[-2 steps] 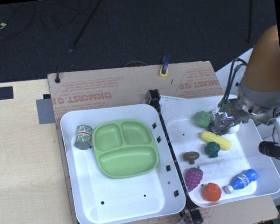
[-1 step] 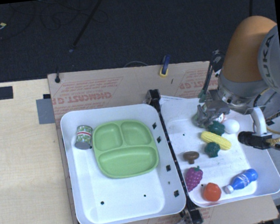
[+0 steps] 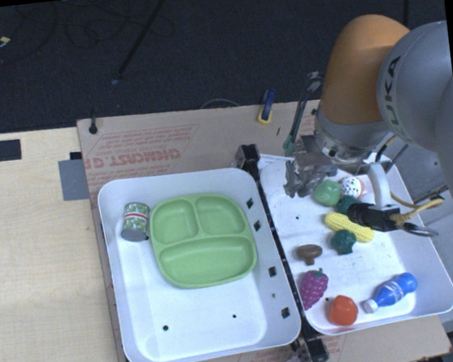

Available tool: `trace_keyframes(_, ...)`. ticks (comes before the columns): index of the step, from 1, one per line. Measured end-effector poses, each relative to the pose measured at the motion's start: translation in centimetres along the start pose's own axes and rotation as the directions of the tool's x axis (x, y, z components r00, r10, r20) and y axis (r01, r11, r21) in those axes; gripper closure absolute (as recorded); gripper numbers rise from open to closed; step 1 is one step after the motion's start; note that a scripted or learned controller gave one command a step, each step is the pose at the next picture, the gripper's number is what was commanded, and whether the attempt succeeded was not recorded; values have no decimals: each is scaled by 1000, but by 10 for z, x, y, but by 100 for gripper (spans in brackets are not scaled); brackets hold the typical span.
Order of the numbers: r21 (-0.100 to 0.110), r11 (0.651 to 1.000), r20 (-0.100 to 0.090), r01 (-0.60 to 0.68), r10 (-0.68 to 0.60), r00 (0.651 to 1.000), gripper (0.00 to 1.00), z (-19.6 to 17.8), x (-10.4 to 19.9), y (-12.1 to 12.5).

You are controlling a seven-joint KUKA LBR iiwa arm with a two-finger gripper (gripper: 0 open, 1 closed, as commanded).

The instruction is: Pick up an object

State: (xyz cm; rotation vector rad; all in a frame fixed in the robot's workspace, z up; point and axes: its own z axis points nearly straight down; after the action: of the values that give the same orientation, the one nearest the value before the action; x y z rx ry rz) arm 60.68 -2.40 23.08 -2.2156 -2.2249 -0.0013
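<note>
The end effector (image 3: 301, 177) hung at the right bin's (image 3: 437, 294) far corner; couldn't tell its state. Crowded there, it could've nudged the green ball (image 3: 326, 193) instead of grabbing.

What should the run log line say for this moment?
pincer: low in right white bin | nearest: round green toy fruit | grasp: unconfirmed

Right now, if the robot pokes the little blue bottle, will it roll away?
Probably. The blue bottle lies on its side in the right bin, and its round body looks apt to roll on the smooth white floor. It looks like a small plastic toy, so likely light and stiff. The tomato beside it might stop it.
</note>
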Motion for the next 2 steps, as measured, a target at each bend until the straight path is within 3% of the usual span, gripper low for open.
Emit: trace_keyframes(2, 1, 1000, 2, -2, 2, 1000, 100, -5, -16, -2)
